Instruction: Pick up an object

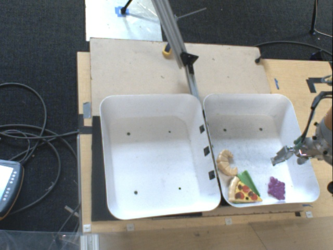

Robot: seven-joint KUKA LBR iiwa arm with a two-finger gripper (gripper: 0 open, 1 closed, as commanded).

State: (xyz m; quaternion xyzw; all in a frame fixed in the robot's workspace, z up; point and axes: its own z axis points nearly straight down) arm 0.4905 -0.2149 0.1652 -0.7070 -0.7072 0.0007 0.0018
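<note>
Wooden tabletop [135, 66] carries two white bins; left bin [156, 155] beside right bin [260, 113]; dark carpet [41, 35] around, cables [31, 134] and a tablet [8, 184] at left, metal pole [169, 20] slanting in from the top. End effector [281, 157] over right bin's right part, grip state cannot tell, nothing seen held; croissant [227, 163], pizza slice [243, 190], green piece [248, 182], purple grapes [276, 188] lie along the near side.

Arm [327, 139] cut off at right edge; hand [283, 155] finger state unclear (too small, blurred).
</note>
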